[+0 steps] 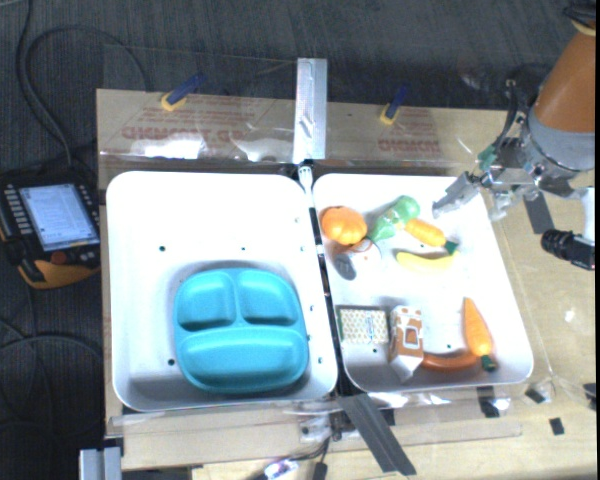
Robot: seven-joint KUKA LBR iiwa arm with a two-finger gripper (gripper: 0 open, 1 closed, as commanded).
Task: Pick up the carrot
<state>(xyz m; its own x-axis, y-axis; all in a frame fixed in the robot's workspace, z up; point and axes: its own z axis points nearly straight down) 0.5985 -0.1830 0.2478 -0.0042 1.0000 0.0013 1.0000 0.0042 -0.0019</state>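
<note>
The carrot (477, 330) lies in the right bin (508, 268), at about 4 o'clock from that bin's centre, close to the right wall. It is angled, with its green stub toward 5 o'clock. An orange-red elongated item (448, 362), possibly a toy sausage or pepper, lies at the carrot's 7 o'clock and appears to touch it near the stub. A small carton (407, 338) stands at the carrot's 9 o'clock, just beside that item. A banana (423, 259) lies at the carrot's 11 o'clock, clear of it.

The gripper (480, 190) hangs over the bin's upper rim, at 12 o'clock from the carrot and well apart from it, nearer the banana and a small orange-yellow piece (426, 233).

Hazards:
- The approach has not yet been made. A descent from the present position would likely meet the banana or the orange-yellow piece.
- The wall beside the carrot limits clearance and may block a grasp on that side.
- The touching orange-red item may be taken by mistake or dragged along.

Gripper state: the slanted view does not resolve its opening, so it cannot be told. No item is seen in it.
</note>
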